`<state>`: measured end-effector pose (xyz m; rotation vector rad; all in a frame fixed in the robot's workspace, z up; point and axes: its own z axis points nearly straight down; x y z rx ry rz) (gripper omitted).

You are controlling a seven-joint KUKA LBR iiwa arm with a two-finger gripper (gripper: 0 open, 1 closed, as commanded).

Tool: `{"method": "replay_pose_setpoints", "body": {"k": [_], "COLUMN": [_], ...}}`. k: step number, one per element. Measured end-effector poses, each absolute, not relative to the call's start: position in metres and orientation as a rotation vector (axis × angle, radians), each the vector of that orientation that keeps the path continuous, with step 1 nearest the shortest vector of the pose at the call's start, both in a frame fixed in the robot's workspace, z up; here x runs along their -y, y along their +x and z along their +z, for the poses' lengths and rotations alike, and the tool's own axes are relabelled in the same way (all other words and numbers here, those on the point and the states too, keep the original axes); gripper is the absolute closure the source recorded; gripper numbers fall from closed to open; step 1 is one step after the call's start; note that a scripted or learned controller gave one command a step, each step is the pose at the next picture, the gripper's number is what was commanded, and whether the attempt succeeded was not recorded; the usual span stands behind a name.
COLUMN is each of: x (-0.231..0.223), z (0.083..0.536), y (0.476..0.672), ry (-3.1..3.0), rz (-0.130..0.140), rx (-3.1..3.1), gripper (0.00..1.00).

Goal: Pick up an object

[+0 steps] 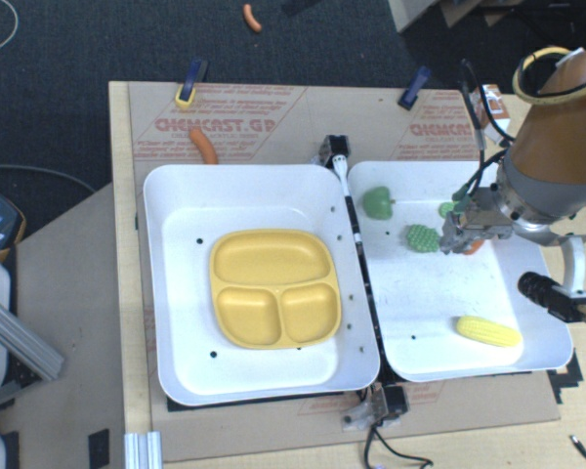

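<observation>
My gripper (pixel 461 240) hangs low over the far middle of the right bin (pixel 420 350). Just left of it lies a bumpy green toy (pixel 423 237), close to the fingers. A bit of orange-red (pixel 477 247) peeks out under the gripper's right side; what it is I cannot tell. A green pepper-like toy (pixel 377 202) lies near the bin's far left corner. A yellow corn cob (pixel 488 331) rests toward the near right. Nothing shows clearly between the fingers.
The left bin (pixel 176 262) holds a yellow three-compartment plate (pixel 273 286). An orange toy sausage (pixel 204 146) lies on the cardboard behind the left bin, another (pixel 252 17) on the dark floor. Clamps stand along the bench's far edge.
</observation>
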<state>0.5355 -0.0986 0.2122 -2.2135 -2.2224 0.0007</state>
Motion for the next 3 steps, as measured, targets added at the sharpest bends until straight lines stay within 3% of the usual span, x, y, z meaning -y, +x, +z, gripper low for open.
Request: {"method": "replay_pose_setpoints", "body": {"k": [1, 2, 3], "x": [0.064, 0.067, 0.063], "z": [0.235, 0.215, 0.236], "y": [0.512, 0.511, 0.514], "ry": [-2.215, -2.220, -2.222], "rz": [-0.002, 0.003, -0.004], "rx": [2.224, 2.217, 2.226], "gripper": [1.00, 1.00, 1.00]}}
